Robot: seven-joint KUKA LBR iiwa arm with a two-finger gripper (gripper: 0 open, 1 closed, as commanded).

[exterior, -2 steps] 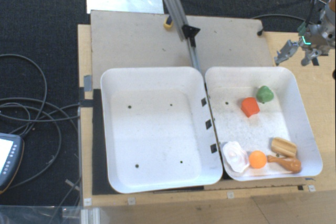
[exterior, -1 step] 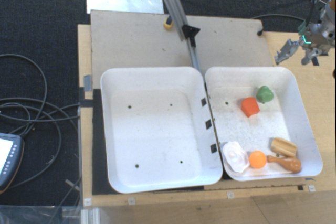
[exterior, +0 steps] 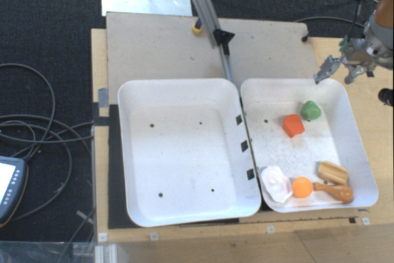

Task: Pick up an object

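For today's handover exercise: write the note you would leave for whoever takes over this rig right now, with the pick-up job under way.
Gripper: fingers open, holding nothing, above the far right corner of the right bin.
Things, all in the right bin: green ball, red block, white lump, orange ball, wooden block, wooden peg.
Done: nothing picked yet.
Left: lower onto one thing, the green ball being nearest, close and lift.

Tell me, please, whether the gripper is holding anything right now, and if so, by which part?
Nothing is held: the gripper hangs open above the right bin's far corner, apart from the green object.
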